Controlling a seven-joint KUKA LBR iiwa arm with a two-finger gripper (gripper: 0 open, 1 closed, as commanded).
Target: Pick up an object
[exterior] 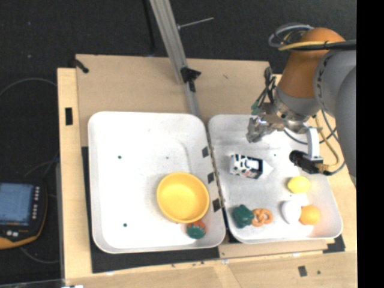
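Overhead, gripper poised near upper edge of right bin, above black-and-white object; cannot tell finger spread; nothing visibly held.

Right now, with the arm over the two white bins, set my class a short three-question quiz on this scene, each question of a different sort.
1. True or false: the yellow bowl sits in the left bin.
2. Which lies nearest the claw? A) black-and-white toy B) pretzel C) orange ball
3. Fill in: the yellow lemon lies in the ___ bin.

Key: 1 true; 2 A; 3 right.
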